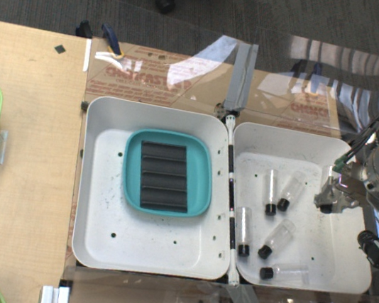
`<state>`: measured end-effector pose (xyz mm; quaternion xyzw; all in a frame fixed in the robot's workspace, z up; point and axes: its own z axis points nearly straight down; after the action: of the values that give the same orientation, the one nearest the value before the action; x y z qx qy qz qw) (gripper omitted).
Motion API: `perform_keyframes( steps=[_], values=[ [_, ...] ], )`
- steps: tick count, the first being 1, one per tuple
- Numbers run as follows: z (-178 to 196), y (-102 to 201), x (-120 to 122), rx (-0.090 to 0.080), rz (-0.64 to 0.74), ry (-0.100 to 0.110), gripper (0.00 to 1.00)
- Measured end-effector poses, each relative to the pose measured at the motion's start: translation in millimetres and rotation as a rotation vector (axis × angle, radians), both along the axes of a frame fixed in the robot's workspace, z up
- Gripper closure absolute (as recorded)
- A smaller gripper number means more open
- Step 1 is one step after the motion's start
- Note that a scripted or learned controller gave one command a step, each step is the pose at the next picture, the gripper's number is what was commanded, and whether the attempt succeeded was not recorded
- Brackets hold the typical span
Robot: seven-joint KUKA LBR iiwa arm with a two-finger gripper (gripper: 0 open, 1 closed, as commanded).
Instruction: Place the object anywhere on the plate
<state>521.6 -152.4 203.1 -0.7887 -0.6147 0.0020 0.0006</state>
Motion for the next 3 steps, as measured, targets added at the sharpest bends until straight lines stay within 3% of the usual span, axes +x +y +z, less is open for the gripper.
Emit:
perform_keyframes(
  steps=[1, 2, 3],
  values=[
    [28, 68, 10, 0.0, 0.15, -0.003, 1.0],
    [21, 155, 31, 0.0, 0.265, 0.0, 1.0],
    [-11, 241, 78, 0.0, 0.255, 0.0, 1.0]
  ],
)
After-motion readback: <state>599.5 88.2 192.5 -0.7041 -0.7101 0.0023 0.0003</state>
